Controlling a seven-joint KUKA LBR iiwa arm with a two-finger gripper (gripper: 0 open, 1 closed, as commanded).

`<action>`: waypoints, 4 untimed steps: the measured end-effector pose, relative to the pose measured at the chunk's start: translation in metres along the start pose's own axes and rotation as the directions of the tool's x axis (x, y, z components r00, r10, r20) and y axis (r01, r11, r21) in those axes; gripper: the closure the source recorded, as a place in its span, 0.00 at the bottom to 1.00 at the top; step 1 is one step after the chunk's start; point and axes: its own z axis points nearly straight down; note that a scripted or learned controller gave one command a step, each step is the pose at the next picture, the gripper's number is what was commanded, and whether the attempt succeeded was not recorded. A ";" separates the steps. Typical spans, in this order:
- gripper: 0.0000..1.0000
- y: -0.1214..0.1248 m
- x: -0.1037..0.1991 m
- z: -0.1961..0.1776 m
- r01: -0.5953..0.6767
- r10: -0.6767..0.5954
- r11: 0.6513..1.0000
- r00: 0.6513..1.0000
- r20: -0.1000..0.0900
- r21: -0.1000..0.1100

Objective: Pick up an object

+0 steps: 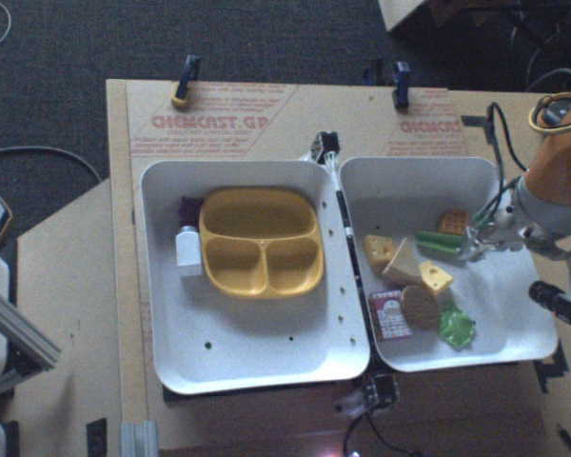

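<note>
Green bean-like piece (440, 244) lies in the right bin (411, 173), beside a waffle bit (453, 222) — the gripper (476, 247) sits right at its end, but can't tell what state it's in — too blurry.

I see my arm (558, 174) cut off at the right edge. The yellow tray (261, 240) half hides a dark thing (190, 207) I can't identify.

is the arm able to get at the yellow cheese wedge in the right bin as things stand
Probably yes. The yellow cheese wedge lies exposed in the right bin with nothing on top, and the end effector hangs just up-right of it. The round brown piece and pale wedge crowd its left side.
</note>
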 end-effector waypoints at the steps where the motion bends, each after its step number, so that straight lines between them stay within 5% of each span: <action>1: 1.00 -0.005 0.005 -0.047 0.000 0.000 1.000 1.000 0.003 -0.006; 3: 1.00 0.001 0.007 -0.133 0.001 -0.001 1.000 1.000 0.004 -0.008; 4: 1.00 -0.009 0.049 -0.132 0.003 -0.003 1.000 1.000 -0.001 0.002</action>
